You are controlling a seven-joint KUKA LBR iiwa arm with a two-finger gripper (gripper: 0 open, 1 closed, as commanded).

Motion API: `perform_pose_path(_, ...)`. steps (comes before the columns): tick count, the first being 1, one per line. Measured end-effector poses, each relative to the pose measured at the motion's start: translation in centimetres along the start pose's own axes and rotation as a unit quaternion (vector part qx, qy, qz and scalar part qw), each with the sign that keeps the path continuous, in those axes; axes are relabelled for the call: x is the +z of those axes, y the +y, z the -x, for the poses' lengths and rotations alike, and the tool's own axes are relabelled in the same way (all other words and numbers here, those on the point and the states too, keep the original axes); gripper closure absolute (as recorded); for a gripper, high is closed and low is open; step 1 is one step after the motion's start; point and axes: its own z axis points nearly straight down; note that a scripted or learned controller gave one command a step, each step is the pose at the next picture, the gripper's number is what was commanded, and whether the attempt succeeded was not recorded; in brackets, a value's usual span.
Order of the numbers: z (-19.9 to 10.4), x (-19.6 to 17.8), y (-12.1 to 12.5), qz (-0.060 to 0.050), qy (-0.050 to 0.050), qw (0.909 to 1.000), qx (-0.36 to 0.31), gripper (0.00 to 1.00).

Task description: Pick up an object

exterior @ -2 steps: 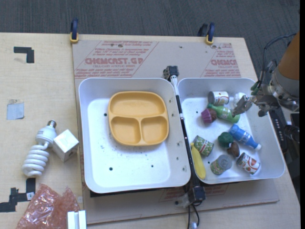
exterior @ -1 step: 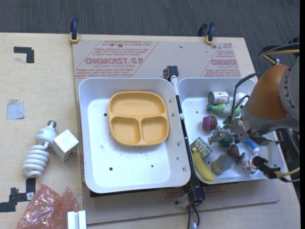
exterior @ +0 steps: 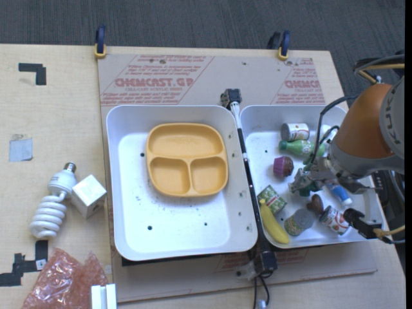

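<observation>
Gripper (exterior: 308, 180) low in right bin (exterior: 257, 118) among clutter beside green bottle (exterior: 297, 148); jaw state indiscernible.

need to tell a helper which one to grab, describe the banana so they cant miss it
Look in the right-hand white bin, the one crowded with small items. Go to its near left corner: the banana lies along the left wall, just below a small green box. It is the only long, curved, plain yellow thing there.

The grey jointed arm with its orange band (exterior: 364, 131) is seen reaching in from the right, bent downward at the wrist. The metal two-finger gripper (exterior: 308, 182) is lowered; its tips are seemingly obscured.
</observation>
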Motion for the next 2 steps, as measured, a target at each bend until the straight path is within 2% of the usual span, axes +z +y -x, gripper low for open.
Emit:
perform_pose_path(1, -1.4, -7.9, 13.2, 0.000, -0.001, 1.0000, -0.003, 1.00)
perform_pose_path(2, -4.7, -14.8, 9.0, 0.000, 0.000, 1.0000, -0.003, 1.00)
